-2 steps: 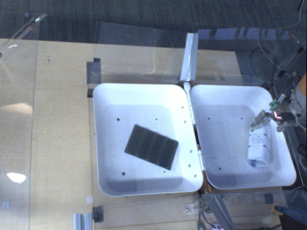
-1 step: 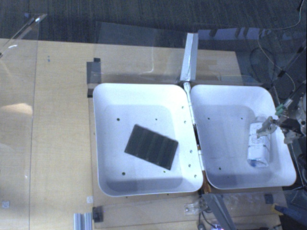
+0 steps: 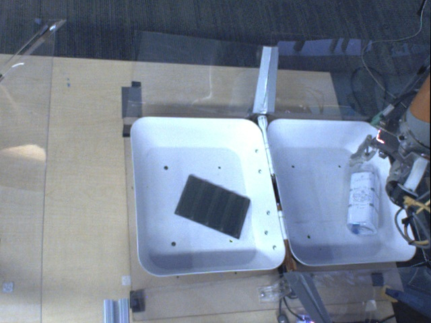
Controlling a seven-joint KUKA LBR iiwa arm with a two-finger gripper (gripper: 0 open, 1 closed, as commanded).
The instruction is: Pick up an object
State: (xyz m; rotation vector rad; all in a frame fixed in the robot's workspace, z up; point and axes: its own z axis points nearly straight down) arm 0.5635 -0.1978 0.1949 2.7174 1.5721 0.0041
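Gripper at right edge of frame, above right bin — finger state indeterminate. Clear bottle lying just below it; dark ribbed pad in left bin.

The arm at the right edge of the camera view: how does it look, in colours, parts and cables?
The arm shows grey metal with an orange patch at its upper edge. Black cables loop beside it, with a yellow mark lower down. A small red light glows near the silvery gripper.

Pale wooden bench meets dark grey carpet beyond.
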